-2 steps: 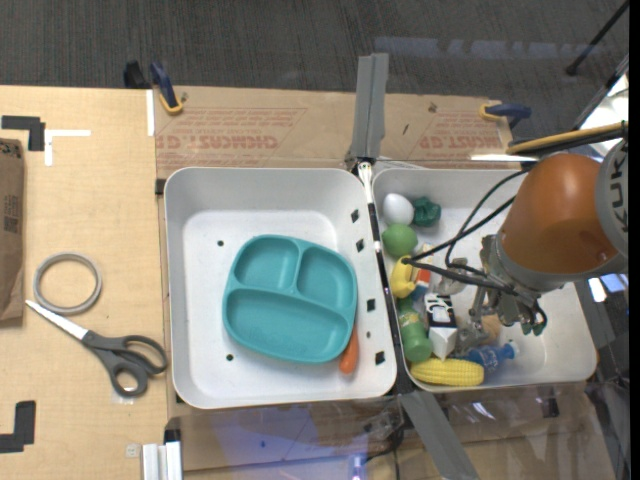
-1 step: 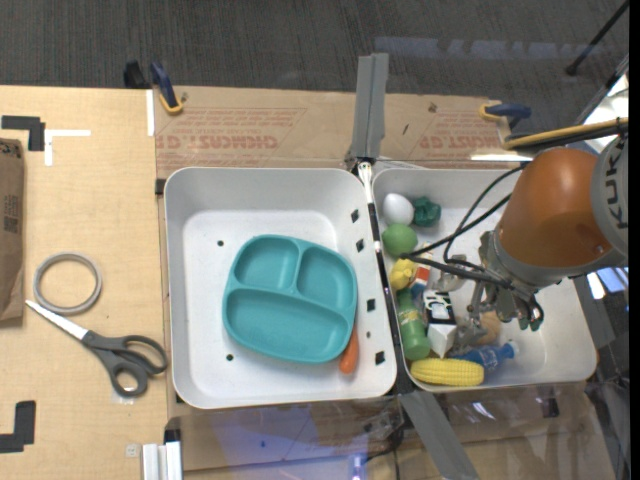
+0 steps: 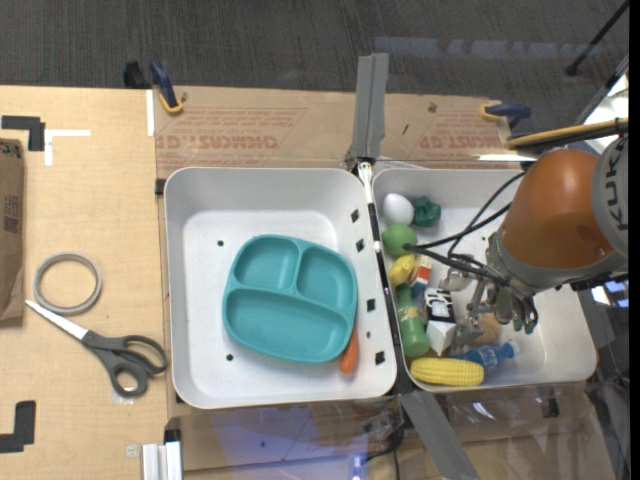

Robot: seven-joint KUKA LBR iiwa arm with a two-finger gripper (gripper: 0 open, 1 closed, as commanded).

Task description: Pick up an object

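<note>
two shallow white bins of smooth moulded plastic are seen side by side on a cardboard-covered bench. in the left bin (image 3: 200,268) a glossy teal divided plate (image 3: 290,298) with three rounded compartments is laid flat, and a small orange carrot-shaped piece (image 3: 348,353) is propped against the plate's lower right edge. the right bin (image 3: 560,353) is crowded along its left wall: a white egg (image 3: 398,207), a dark green crumpled item (image 3: 427,210), a round green fruit (image 3: 399,238), a yellow piece (image 3: 402,268) and a green bottle-like shape (image 3: 411,328) are lined up, with a knobbly yellow corn cob (image 3: 447,371) lying near the front wall. the gripper (image 3: 470,333) is lowered among these things, above a blue item (image 3: 488,356) that is partly covered. the jaws are masked by cables and clutter, so their opening cannot be told. outside the bins, a roll of tape (image 3: 67,282) and grey-handled scissors (image 3: 105,348) are laid on the bench.
</note>
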